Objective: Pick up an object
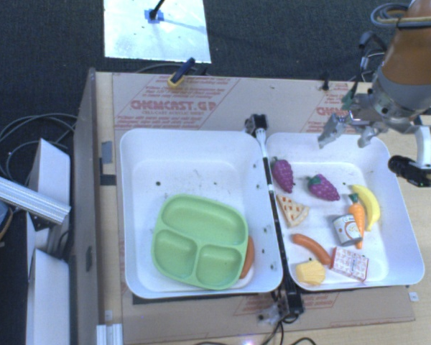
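Observation:
My gripper point(349, 134) hangs over the far edge of the right bin point(409, 254), open, with nothing between its fingers. In that bin lie toy foods: a purple grape bunch point(282, 175), a dark red berry point(322, 187), a yellow banana point(367, 204), a carrot point(356, 214), a waffle slice point(292, 211), a small can point(345, 230), a sausage point(311, 248), a cheese wedge point(309, 272) and a red and white packet point(350, 264). All of them lie nearer the camera than the gripper.
The left bin point(144, 175) holds a green divided tray point(200, 241), with an orange sausage point(248, 256) tucked at the tray's right edge. A clamp bar point(269, 192) runs between the bins. Cables and boxes lie off the bench at left.

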Robot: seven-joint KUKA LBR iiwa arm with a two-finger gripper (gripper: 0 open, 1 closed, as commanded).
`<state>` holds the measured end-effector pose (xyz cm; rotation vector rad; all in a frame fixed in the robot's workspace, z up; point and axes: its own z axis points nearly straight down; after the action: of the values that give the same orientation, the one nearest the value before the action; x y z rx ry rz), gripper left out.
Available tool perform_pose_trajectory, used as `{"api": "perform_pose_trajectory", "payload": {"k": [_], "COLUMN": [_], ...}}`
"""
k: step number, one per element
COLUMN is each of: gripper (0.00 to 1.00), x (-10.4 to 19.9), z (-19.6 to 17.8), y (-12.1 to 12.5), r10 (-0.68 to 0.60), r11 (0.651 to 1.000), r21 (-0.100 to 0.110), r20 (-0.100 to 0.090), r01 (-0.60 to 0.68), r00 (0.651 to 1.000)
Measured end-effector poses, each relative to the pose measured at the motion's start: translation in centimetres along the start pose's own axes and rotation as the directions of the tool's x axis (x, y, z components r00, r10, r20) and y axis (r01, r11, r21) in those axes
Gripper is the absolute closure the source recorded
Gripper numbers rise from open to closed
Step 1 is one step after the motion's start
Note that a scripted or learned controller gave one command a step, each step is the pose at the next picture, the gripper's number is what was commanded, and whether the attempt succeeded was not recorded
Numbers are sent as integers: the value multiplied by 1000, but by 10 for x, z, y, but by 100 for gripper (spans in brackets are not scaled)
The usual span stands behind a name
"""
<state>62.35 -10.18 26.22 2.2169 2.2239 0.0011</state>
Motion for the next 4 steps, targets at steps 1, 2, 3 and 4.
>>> {"api": "perform_pose_trajectory", "payload": {"k": [1, 2, 3, 4], "gripper": [0, 0, 0, 100], "x": [15, 16, 12, 11], "z": [107, 156, 161, 148], "y": [-19, -18, -8, -6], "r10": [1, 2, 1, 1], "r11": [1000, 1000, 1000, 999], "r21": [3, -20, -27, -36], "r20": [-1, 6, 10, 12], "r01": [-1, -2, -1, -1], "r00": [1000, 1000, 1000, 1000]}}
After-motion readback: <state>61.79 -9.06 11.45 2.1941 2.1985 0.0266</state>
